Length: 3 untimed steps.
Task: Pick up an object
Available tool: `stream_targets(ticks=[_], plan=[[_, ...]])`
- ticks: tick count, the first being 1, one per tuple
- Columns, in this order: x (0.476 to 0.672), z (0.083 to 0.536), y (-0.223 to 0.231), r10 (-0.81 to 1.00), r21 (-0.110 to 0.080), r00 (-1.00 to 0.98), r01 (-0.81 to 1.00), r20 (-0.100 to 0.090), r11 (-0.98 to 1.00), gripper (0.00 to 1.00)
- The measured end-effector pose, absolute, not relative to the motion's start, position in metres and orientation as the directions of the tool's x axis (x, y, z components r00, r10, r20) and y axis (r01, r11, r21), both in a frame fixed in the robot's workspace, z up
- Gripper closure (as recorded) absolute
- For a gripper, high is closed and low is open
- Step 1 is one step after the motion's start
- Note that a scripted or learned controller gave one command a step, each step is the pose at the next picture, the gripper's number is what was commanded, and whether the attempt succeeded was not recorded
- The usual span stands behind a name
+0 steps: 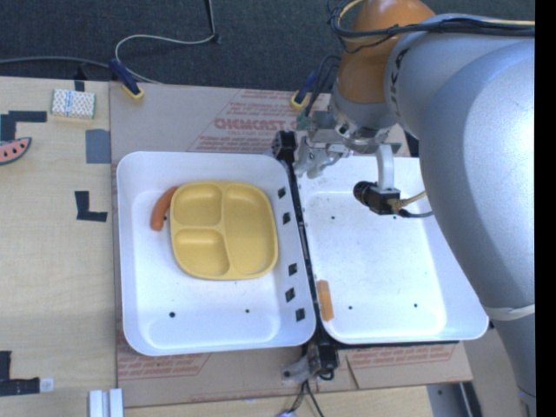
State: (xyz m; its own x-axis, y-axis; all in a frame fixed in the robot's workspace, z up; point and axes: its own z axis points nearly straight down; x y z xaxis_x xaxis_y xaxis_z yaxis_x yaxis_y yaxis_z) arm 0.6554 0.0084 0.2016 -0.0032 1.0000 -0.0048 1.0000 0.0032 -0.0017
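Arm (469, 137) enters from frame right, grey, orange band (373, 37) at top centre-right. Gripper (314, 159) sits at upper centre, over the divider between the two bins, near their top edges. Claw state: cannot tell, the metal parts are bunched and too small to read. Nothing visible held in it. Small black unit w/ cable (380, 198) hangs just right of the gripper, over upper part of right bin.

Left bin (143, 320): yellow plate (223, 230), 3 compartments, lies flat in upper-mid part of the bin. Orange sausage-shaped obj (160, 209) just beside plate's left edge, roughly upright in frame, touching or nearly so; can't tell which.

Right bin (391, 311): 2nd orange obj (324, 300), short, at bin's lower left, against the wall next to the divider. Well apart from gripper.

Divider area: row of black clips (291, 270) down the seam between bins.

Bench (52, 268): light wood at frame left, cardboard sheet (252, 120) w/ red print under the bins. Black tape marks (87, 207) at left. Small checkered block (73, 104) upper left; pink-red slice shape (12, 151) at left edge. Grey cable (165, 37) loops across the dark floor at top, ending in a blue/yellow plug (127, 77).
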Motion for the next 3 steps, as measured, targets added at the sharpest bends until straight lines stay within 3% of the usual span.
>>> stream_targets(ticks=[1, 2, 3], plan=[[0.655, 0.201, 0.009, 1.000, -0.002, -0.004, 1.000, -0.005, 0.004, 0.00], [0.668, 0.184, 0.022, 1.000, -0.002, 0.000, 1.000, -0.003, 0.000, 0.00], [0.668, 0.194, 0.022, 1.000, -0.002, -0.001, 1.000, -0.005, 0.001, 1.00]])
